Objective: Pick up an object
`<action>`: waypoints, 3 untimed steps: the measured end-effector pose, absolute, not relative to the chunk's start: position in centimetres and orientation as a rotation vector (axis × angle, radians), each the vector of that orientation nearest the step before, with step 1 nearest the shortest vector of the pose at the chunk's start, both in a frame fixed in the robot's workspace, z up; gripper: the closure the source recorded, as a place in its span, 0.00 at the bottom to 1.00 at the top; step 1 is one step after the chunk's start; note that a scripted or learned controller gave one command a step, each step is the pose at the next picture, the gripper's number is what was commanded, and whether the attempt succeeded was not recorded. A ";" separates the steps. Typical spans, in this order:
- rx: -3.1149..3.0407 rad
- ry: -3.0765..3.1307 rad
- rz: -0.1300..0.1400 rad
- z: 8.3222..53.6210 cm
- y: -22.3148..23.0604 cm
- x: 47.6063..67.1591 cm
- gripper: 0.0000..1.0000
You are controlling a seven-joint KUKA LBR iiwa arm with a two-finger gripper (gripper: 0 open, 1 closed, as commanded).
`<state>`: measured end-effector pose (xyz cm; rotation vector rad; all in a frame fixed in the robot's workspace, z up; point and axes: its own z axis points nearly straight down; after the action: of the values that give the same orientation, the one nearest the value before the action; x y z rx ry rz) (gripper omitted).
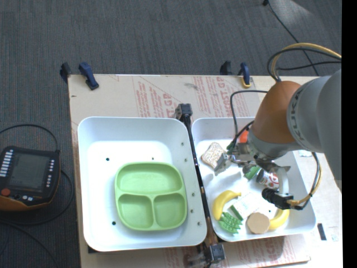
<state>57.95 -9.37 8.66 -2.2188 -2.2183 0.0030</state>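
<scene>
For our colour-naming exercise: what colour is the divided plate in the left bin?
Light green all over; the divided plate shows best in the camera view, lying flat in the left bin.

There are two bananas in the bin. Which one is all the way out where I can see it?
The left banana, beside the green toy, shows its whole curve. The other banana, right of the tan disc, is partly hidden under the arm's black parts.
</scene>
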 end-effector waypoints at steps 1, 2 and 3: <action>-2.220 -2.213 0.003 9.6 -9.4 58.0 1.00; -2.220 -2.213 0.004 9.6 -9.4 58.0 0.00; -2.217 -2.220 0.002 8.9 -14.9 55.2 0.00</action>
<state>55.17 -14.93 8.92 -2.2167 -2.2196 0.0016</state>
